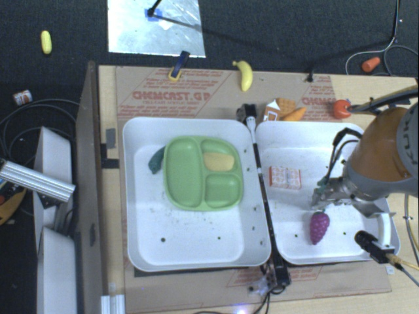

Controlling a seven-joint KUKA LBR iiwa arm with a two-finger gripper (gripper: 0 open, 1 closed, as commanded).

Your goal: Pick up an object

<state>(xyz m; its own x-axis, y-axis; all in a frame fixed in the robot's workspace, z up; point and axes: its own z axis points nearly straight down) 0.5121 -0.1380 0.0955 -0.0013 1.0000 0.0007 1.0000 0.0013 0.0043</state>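
In the right bin [288,250] a purple bunch of grapes [319,227] lies near the front. A small white packet with red print [285,176] lies flat in the middle of that bin. My gripper [324,199] hangs just behind and above the grapes, under the grey and orange arm that comes in from the right. Nothing shows in its grasp. The left bin [141,241] holds a green divided plate [196,175] with a yellow piece [218,159] in its upper right compartment. A dark teal object [156,159] lies against the plate's left side.
Behind the bins, on the cardboard, lie a yellow banana [245,75], an orange carrot-like piece [293,114] and a red-orange ball [341,108]. A black divider [260,188] runs between the two bins. Cables cross the bench at the right.
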